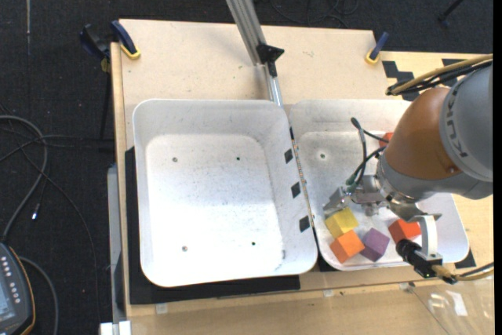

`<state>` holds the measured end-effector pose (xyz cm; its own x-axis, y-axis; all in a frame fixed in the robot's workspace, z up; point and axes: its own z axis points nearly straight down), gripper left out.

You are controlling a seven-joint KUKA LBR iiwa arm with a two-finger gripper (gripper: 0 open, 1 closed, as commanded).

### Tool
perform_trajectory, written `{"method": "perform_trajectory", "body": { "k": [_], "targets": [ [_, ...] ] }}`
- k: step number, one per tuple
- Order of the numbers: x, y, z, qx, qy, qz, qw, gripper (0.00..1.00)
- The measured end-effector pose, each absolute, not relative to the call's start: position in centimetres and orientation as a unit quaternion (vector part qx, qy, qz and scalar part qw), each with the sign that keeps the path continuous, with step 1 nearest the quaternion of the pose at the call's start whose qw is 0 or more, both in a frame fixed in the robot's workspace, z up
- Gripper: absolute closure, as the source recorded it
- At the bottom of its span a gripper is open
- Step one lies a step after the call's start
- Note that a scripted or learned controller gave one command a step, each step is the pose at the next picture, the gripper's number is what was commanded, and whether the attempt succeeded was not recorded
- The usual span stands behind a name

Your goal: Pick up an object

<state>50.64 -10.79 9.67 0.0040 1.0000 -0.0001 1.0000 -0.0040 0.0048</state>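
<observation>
In the right bin (314,139), near its front wall, lie several small blocks: a yellow block (342,222), an orange block (347,246), a purple block (376,244) and a red-orange block (405,231). My gripper (354,198) hangs low over the bin, just above the yellow block and slightly behind it. The arm's grey and orange wrist (427,145) covers the bin's right half. Nothing shows between the fingers.
The left bin (149,169) stands beside the right one, sharing a raised middle wall. A metal pole (239,0) slants down to the back of the bins. Blue and yellow clamps (125,41) hold the bench corners. Cables trail over the dark floor at left.
</observation>
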Motion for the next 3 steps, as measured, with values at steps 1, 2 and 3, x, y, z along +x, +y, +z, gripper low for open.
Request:
{"method": "perform_trajectory", "body": {
  "k": [1,2,3],
  "targets": [
    [49.0,-10.7,13.1,0.708,0.707,0.0008,0.001,0.00],
    [49.3,-5.9,19.9,0.704,0.710,0.0031,0.002,0.00],
    [52.1,-7.2,24.1,0.706,0.708,0.0016,0.003,0.00]
  ]
}}
